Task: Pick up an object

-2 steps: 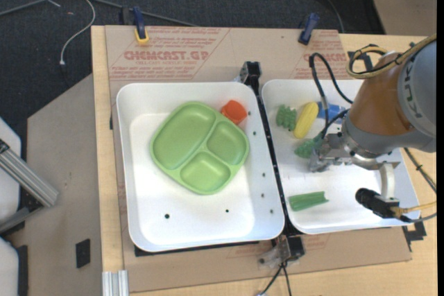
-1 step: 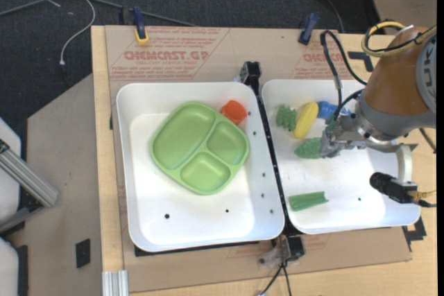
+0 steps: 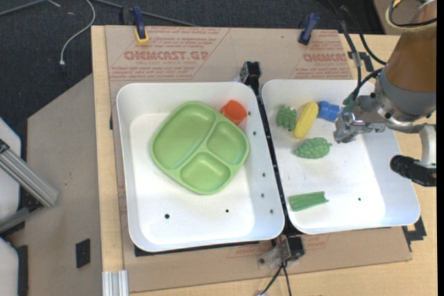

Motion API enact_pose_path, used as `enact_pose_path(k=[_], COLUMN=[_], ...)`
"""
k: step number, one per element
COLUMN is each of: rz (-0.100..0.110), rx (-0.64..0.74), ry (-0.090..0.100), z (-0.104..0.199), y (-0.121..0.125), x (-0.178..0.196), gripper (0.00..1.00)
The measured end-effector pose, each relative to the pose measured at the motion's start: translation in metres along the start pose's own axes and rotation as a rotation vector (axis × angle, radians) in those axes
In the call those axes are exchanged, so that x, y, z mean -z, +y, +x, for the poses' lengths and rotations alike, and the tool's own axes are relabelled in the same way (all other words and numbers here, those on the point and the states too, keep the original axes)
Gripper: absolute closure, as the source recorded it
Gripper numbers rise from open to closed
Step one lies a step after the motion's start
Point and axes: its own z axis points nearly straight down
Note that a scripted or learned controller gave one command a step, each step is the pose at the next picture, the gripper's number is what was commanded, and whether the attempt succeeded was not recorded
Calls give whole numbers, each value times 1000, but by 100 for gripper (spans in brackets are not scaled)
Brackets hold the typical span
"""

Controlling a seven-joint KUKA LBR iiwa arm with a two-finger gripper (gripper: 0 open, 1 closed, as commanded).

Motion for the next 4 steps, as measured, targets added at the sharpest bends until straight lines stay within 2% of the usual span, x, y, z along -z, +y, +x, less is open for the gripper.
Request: enact_pose_path(k=[1, 2, 3, 4], rz=[2, 11, 8, 8], rx=[1, 6, 6, 4], ry=[0, 5, 5, 4], z=[0, 61, 123, 166], y=[5, 17, 28, 32], x=[44, 32, 31, 23], gripper=[100, 100, 100, 100])
